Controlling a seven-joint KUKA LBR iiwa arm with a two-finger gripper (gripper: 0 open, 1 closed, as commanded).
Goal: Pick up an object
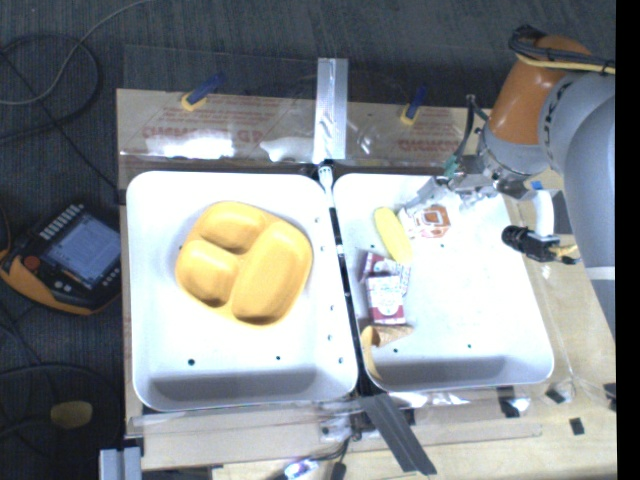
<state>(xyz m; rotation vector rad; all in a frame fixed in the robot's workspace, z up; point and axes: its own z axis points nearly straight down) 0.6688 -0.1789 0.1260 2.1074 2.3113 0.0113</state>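
Dark carpet lies all round the bench, with thin cables trailing over it. On the floor at far left sits an orange pendant (62, 260) with a lit screen. On the bench, the left bin (160, 368) holds one big yellow lumpy thing (243, 261), three rounded lobes pressed together, near the bin's middle. A taped strip (331, 108) runs up from the seam between the two bins, and two blue-and-yellow clips (201, 92) pin a clear sheet along the back board.

In the right bin (480, 348), a yellow banana-like piece (391, 233) lies near the back left. Just below it, by the left wall, is a maroon and white packet (385, 290), and a small tan item (390, 334) lies touching the packet's lower end. A small white and orange packet (432, 222) lies just right of the yellow piece, up by the back wall.

From the right the arm (585, 158) reaches in, its orange band high at the corner. Its gripper (452, 186) hangs over the back of the right bin, right above the small orange packet; I cannot tell whether it has hold of it.
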